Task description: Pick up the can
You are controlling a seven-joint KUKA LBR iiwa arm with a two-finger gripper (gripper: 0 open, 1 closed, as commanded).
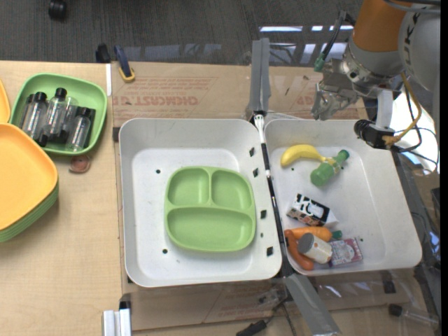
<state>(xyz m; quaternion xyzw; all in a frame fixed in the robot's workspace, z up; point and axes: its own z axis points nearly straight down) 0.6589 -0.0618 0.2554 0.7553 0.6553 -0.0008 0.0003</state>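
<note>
A small pale can (317, 249) lies on its side near the front of the right bin (392, 208), resting against an orange carrot-like item (302, 238) and a pink packet (345, 252). My gripper (330, 109) hangs over the right bin's back edge, well behind the can and apart from it. It stands open with nothing between its fingers.
The right bin also holds a banana (299, 154), a green bottle (327, 169) and a black-and-white packet (310, 209). A green divided plate (210, 208) lies in the left bin (140, 187). On the bench at left are a green tray of vials (59, 114) and orange plates (24, 180).
</note>
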